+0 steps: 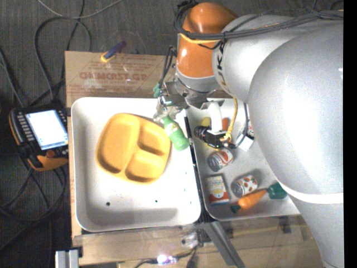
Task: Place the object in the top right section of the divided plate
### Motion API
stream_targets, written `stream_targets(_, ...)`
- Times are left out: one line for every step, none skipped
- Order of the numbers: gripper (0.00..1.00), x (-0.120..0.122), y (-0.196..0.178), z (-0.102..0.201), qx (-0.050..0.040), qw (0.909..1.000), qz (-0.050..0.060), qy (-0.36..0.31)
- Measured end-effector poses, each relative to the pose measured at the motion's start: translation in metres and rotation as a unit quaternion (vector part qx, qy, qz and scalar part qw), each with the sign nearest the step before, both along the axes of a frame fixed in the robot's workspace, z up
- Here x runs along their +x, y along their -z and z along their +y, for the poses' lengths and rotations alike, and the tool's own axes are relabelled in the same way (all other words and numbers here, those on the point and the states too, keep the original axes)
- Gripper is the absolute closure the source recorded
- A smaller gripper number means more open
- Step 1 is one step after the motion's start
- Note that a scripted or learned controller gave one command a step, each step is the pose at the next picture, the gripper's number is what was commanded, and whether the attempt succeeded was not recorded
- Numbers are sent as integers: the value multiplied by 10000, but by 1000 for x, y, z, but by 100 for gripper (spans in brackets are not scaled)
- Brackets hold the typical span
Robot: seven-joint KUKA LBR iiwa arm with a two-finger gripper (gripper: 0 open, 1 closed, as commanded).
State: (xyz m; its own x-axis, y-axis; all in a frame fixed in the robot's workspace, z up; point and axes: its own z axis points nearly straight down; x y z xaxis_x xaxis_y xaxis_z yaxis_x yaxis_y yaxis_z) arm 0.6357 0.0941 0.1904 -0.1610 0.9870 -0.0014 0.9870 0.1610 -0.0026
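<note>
A yellow divided plate (134,147) lies in the left white bin (95,205). A small green bottle (177,135) hangs tilted at the plate's right edge, over the strip between plate and bin wall. Its pale upper end sits between the fingers of my gripper (166,116), which comes down from the orange-banded wrist (201,43) and is shut on it. The bottle's lower end points down and to the right, toward the divider between the bins.
The right bin (262,205) holds two cans (221,159) (244,184), a small box (217,190), a carrot (249,200) and a pale bottle (215,116). The grey arm covers its right side. A cardboard sheet (111,77) lies behind the bins and a tablet (42,128) to the left.
</note>
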Motion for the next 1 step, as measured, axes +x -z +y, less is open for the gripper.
stream_targets(100,-25,-6,19,-7,9991,1,-427)
